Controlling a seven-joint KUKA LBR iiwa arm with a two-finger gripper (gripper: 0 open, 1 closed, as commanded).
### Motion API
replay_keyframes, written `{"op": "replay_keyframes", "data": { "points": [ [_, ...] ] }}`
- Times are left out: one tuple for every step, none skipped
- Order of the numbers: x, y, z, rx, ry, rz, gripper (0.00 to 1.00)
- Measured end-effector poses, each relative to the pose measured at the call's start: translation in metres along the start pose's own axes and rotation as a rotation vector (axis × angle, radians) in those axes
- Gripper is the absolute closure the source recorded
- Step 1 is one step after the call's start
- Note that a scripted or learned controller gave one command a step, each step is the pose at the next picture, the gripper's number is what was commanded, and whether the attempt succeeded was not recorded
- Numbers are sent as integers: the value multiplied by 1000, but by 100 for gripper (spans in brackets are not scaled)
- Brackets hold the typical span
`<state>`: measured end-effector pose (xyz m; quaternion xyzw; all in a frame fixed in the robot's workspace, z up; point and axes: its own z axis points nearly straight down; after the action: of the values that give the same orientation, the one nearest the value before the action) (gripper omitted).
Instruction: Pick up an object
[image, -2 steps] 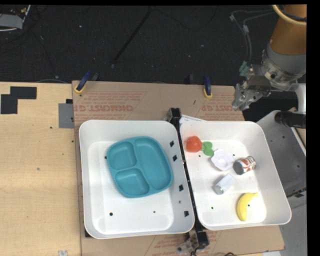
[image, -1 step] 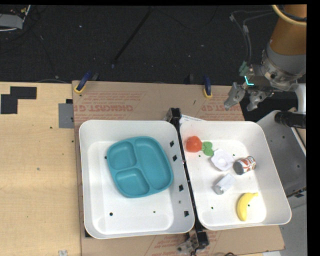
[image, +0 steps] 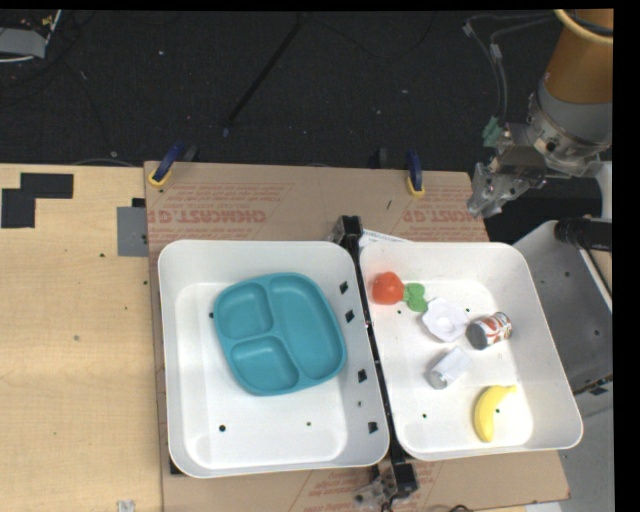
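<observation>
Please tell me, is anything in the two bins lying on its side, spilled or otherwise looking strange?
The small can in the right bin lies on its side beside the white cup, not upright. Nothing looks spilled. The teal divided plate sits slightly rotated in the left bin. The gripper hangs above the bench, beyond the right bin's far edge.

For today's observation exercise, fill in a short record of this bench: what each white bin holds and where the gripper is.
left bin: teal plastic divided plate
right bin: red and green strawberry toy, small white cup, small can lying on its side, grey and white block, yellow banana toy
gripper: beyond the right bin's far edge, above the cardboard, holding nothing
objects picked so far: none
</observation>
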<state>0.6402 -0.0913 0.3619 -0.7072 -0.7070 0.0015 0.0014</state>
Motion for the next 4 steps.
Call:
{"op": "replay_keyframes", "data": {
  "points": [
    [0, 0, 0, 0, 0, 0, 0],
    [0, 0, -10, 0, 0, -1, 100],
    [0, 0, -10, 1, 0, -1, 0],
    [0, 0, -19, 1, 0, -3, 100]
  ]
}}
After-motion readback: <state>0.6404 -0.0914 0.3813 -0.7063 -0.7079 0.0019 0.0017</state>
